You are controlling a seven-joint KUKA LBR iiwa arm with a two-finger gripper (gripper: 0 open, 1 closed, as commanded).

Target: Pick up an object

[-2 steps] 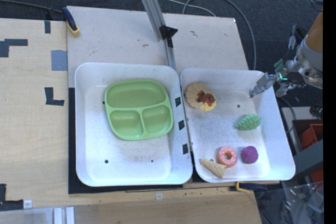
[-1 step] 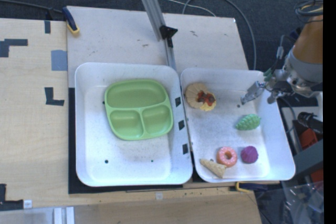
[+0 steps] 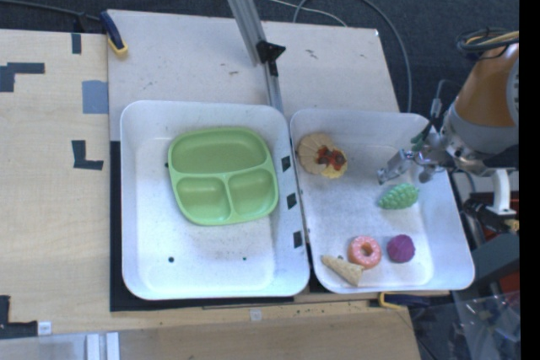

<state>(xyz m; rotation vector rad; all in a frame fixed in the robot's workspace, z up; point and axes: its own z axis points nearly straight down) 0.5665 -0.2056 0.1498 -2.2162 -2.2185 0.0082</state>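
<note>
The right bin point(image 3: 439, 265) holds a round tart with red topping point(image 3: 322, 156), a green bumpy toy fruit point(image 3: 398, 197), a pink-iced doughnut point(image 3: 364, 249), a purple ball-like toy point(image 3: 401, 248) and a tan wedge point(image 3: 342, 269). My gripper point(image 3: 402, 167) hangs over the right part of this bin, just above the green fruit and apart from it. Its metal fingers point(image 3: 390, 170) point down-left and nothing shows between them. The arm's orange band point(image 3: 489, 93) is at the right edge.
The left bin point(image 3: 139, 249) carries a green three-compartment plate point(image 3: 224, 174). A slanted metal rod point(image 3: 245, 4) with a black clamp reaches down to the seam between the bins. Cables run behind the bench.
</note>
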